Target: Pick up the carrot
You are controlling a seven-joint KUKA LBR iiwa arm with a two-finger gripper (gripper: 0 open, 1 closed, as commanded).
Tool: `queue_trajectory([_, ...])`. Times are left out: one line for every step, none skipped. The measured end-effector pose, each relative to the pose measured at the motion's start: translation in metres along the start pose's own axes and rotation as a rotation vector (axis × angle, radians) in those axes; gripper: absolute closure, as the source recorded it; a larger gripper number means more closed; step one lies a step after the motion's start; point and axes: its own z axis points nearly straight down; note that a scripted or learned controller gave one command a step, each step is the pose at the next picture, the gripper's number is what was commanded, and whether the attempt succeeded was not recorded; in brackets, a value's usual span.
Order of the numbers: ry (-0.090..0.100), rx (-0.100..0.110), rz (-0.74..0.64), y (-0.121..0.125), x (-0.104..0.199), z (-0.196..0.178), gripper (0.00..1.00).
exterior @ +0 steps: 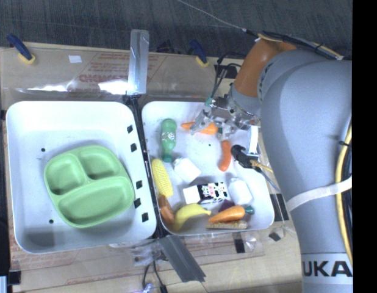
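Orange carrot (202, 127) just under the hand (216, 118), far end of right bin (176, 111), cannot tell if hand grips it

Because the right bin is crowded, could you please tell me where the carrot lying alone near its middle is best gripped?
Take the carrot across its middle, from straight above, closing the pincer across its narrow width. It lies flat, running far to near, with bare floor of the right bin beside it, so there is probably room to descend.
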Motion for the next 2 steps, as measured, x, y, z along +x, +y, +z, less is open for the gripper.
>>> queue_trajectory([-0.003, 0.009, -0.01, -0.0012, 0.0017, -0.0093, 1.0])
queue_trajectory([-0.002, 0.01, -0.011, -0.0014, 0.0028, -0.0089, 0.0])
